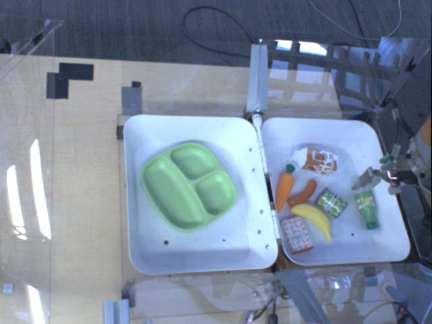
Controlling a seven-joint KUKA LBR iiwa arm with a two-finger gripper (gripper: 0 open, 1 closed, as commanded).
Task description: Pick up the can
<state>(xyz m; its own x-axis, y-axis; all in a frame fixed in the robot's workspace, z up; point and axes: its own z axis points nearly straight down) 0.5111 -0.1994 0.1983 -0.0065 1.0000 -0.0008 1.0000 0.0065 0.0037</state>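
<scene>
In the left bin point(135, 248) before me lies a green divided plate point(189, 184). The right bin point(378, 248) holds a carrot point(284, 187), sausage point(303, 192), banana point(314, 219), green bottle point(366, 209) and red-and-white carton point(296, 234). Black cables point(216, 19) trail beyond the counter point(67, 181).

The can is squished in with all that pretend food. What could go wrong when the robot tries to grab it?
1. The can lies right beside the banana and sausage, so the fingers might bump or pinch those instead.
2. The green bottle lies between the gripper and the can, so it might get knocked or grabbed by mistake.
3. The can lies tilted, so it may slip out.
</scene>
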